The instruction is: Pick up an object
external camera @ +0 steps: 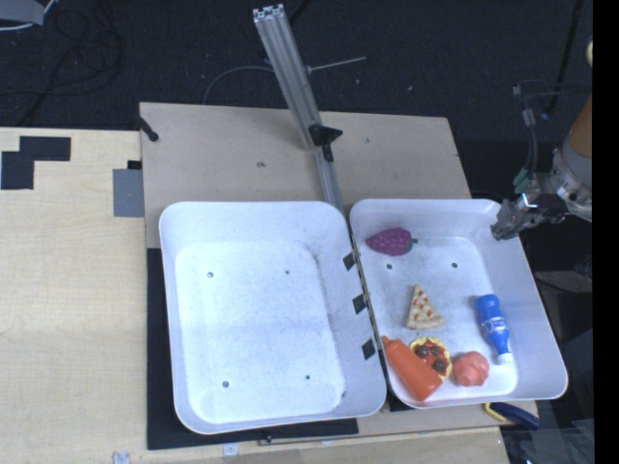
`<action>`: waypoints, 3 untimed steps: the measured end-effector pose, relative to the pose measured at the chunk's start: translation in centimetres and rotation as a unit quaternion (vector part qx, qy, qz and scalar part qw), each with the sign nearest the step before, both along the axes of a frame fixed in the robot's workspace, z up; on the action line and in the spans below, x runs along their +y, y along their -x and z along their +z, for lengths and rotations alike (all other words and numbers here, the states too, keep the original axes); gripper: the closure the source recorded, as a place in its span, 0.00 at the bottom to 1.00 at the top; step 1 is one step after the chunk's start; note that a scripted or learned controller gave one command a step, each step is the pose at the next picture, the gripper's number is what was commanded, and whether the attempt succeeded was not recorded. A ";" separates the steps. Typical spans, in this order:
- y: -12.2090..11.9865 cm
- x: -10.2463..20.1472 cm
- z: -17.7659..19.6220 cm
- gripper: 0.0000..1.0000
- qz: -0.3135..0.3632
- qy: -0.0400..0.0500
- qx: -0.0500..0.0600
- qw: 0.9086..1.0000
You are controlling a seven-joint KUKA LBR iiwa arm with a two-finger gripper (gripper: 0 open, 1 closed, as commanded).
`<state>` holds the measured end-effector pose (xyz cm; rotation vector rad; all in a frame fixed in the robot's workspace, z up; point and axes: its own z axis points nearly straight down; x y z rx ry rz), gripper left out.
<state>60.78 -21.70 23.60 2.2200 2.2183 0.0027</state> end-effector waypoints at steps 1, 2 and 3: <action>0.2 4.7 -0.4 1.00 0.002 -0.001 0.002 1.000; -0.2 9.0 -0.8 1.00 0.002 -0.001 0.002 1.000; -1.2 14.0 0.2 1.00 0.002 -0.001 0.002 1.000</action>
